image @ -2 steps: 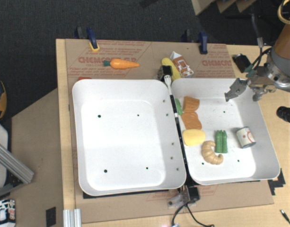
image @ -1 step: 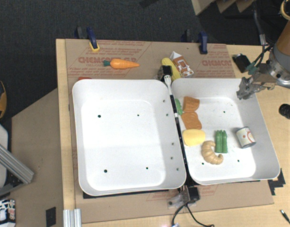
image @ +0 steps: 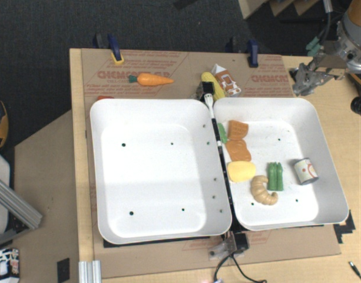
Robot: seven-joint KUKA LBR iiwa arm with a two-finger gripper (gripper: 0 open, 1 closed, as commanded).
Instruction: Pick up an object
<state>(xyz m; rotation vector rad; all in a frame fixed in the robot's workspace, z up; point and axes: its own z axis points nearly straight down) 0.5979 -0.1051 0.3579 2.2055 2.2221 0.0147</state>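
Below and to the left of the jaws [image: 302, 82], whose state I cannot tell, the nearest food items [image: 238, 130] lie in the right bin [image: 321, 135], well apart

Counts on the bench: two bins and nine small objects

Two white bins: left bin [image: 151, 170], right bin [image: 321, 158]. In the right bin: two orange bread pieces [image: 238, 140], one yellow lemon [image: 241, 171], one croissant [image: 263, 190], one green vegetable [image: 275, 176], one can [image: 305, 171]. Toward 12 o'clock, on the cardboard: one carrot [image: 152, 79], one banana [image: 211, 84], one small carton [image: 227, 81]. Two blue clamps [image: 115, 49].
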